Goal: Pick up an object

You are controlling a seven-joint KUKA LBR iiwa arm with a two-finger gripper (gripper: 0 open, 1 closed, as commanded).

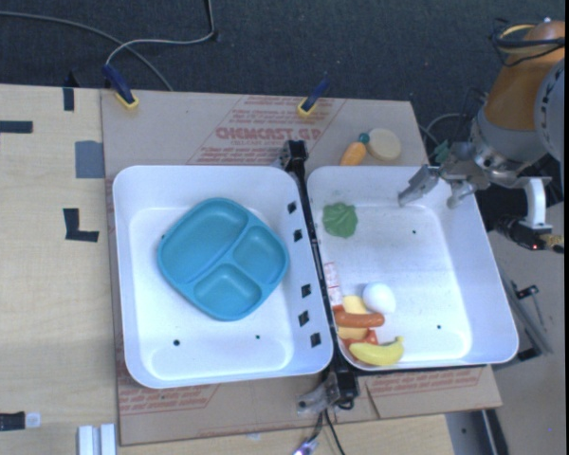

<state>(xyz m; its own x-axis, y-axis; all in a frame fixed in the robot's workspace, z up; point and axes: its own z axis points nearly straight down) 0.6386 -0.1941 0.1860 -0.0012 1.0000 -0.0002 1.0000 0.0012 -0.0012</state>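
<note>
Tabletop (pixel 38 254): carries two white bins side by side. The left bin (pixel 133 282), far from the hand, holds a blue divided plate (pixel 223 259). The right bin (pixel 474 301) lies directly under and ahead of the hand.

Hand (pixel 436 186): poised over the right bin's upper edge, its two fingers spread apart with nothing between them.

Candidate objects, by size: a green leafy piece (pixel 339 219), near the hand and standing alone; a yellow banana (pixel 377 353), a sausage-like piece (pixel 358 319) and a white egg (pixel 379 298), crowded together in the bin's far corner from the hand.

Assessment: approach stage, no grasp made. The green piece looks the soundest choice, being isolated and closest. Recommend centring over it, lowering close to the bin floor, then closing. The clustered items risk a fouled or double grip.
</note>
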